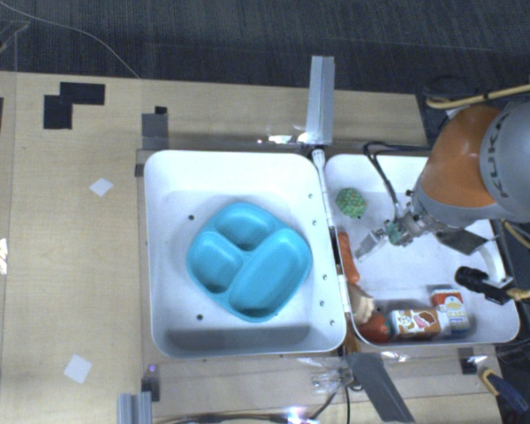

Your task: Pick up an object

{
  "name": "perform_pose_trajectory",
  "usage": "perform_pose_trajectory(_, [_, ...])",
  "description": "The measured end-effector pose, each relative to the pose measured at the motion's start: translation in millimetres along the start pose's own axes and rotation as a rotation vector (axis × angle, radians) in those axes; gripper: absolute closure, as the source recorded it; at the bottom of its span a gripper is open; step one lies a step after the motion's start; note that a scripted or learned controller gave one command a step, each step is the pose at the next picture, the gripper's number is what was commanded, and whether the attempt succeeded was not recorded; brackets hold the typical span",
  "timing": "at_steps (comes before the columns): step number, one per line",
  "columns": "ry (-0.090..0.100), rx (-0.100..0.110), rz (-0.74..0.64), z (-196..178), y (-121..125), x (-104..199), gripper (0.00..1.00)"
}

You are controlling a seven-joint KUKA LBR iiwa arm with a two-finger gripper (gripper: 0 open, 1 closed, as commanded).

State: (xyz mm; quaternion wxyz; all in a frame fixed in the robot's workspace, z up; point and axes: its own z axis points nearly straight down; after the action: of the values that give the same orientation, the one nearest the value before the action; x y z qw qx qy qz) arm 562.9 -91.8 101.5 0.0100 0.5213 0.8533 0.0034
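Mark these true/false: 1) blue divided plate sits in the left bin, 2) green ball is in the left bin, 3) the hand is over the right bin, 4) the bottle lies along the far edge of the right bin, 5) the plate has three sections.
1) The blue plate sits in the left bin. True.
2) The green ball is in the left bin. False: it lies in the right bin, near its far left corner.
3) The hand is over the right bin. True.
4) The bottle lies along the right bin's far edge. False: it lies along the near edge.
5) The plate has three sections. True.
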Motion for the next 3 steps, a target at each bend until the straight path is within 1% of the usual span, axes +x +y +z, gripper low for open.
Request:
perform_pose_trajectory(1, [0.011,0.012,0.035,9.5,20.0,-11.7,0.00])
perform_pose_trajectory(2, [0.009,0.007,-0.284,10.3,73.8,-47.7,0.00])
perform_pose_trajectory(3, [0.006,0.005,-0.271,12.4,14.4,-6.9,0.00])
